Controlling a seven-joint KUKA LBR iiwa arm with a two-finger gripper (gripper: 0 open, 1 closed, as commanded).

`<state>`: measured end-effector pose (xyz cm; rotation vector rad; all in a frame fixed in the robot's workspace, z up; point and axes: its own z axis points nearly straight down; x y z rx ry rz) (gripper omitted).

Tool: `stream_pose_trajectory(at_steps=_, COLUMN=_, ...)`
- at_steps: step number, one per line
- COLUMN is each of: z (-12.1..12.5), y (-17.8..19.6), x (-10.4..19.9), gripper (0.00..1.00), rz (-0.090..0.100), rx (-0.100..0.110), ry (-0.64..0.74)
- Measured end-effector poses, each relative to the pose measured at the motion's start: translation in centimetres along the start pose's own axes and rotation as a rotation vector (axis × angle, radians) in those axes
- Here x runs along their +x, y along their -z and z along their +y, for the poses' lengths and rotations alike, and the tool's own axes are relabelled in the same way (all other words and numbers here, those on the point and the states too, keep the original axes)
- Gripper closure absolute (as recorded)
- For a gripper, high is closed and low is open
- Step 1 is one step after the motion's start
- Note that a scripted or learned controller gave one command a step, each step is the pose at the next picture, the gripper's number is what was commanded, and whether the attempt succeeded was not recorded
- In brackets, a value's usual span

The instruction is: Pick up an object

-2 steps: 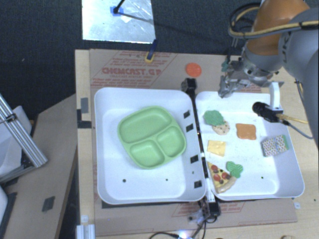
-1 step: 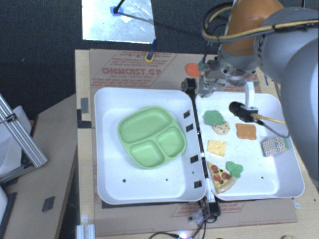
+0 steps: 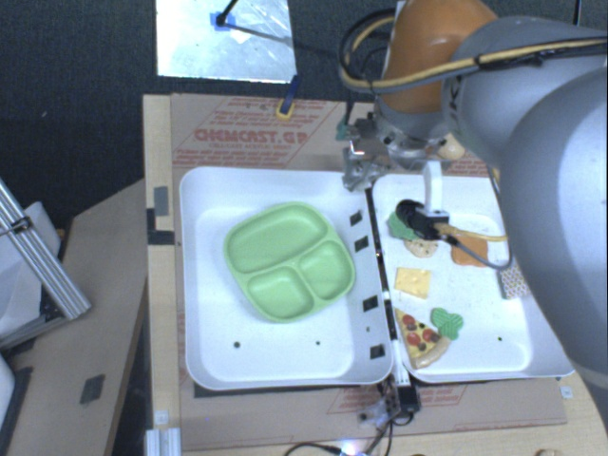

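Observation:
My gripper (image 3: pixel 360 172) hangs over the back end of the divider between the two bins, under the orange-banded wrist. In the right bin (image 3: pixel 494 354) lie several toy foods. A green leafy piece (image 3: pixel 395 224) and a round cookie (image 3: pixel 421 248) lie nearest the gripper, a little in front of it and to its right. Further on are an orange piece (image 3: pixel 471 249), a yellow cheese square (image 3: pixel 411 281), a small green piece (image 3: pixel 446 322) and a pizza slice (image 3: pixel 421 339). Nothing is seen between the fingers.
A green divided plate (image 3: pixel 288 259) lies in the left bin (image 3: pixel 204 340). A small patterned piece (image 3: pixel 513 281) sits at the right bin's right side, partly under the arm. Black clips line the divider (image 3: pixel 380 297). The arm's big grey body covers the right side.

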<state>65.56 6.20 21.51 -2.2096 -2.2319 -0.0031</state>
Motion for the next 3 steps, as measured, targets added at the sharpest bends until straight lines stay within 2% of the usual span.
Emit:
stream_pose_trajectory(at_steps=1, z=0.7, y=0.5, x=3.7, gripper=1.00, rz=0.000, rx=-0.003, ry=-0.002)
stream_pose_trajectory(at_steps=3, z=0.5, y=1.8, x=3.8, gripper=1.00, rz=-0.001, rx=-0.001, ry=-0.003)
